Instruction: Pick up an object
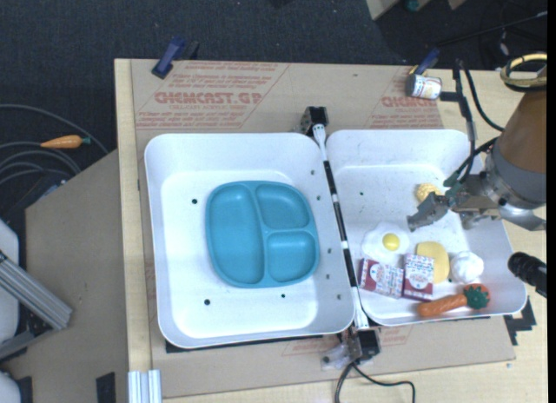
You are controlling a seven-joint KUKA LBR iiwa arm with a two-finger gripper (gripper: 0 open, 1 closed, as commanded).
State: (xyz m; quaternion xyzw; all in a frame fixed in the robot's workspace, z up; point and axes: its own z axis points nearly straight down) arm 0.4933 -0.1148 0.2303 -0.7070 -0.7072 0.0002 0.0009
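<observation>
Gripper (432, 211) hovers in the frame's right half, grasp impossible to tell; toy foods crowd lower right, fried egg (387, 242) just beneath; descending there risks nudging neighbours, closing on nothing.

I saw the tabletop (217, 102), a tan board printed with red lettering, carrying two white bins side by side: the left bin (169, 245) and the right bin (382, 154). Blue clamps (171, 56) gripped its far edge.
</observation>
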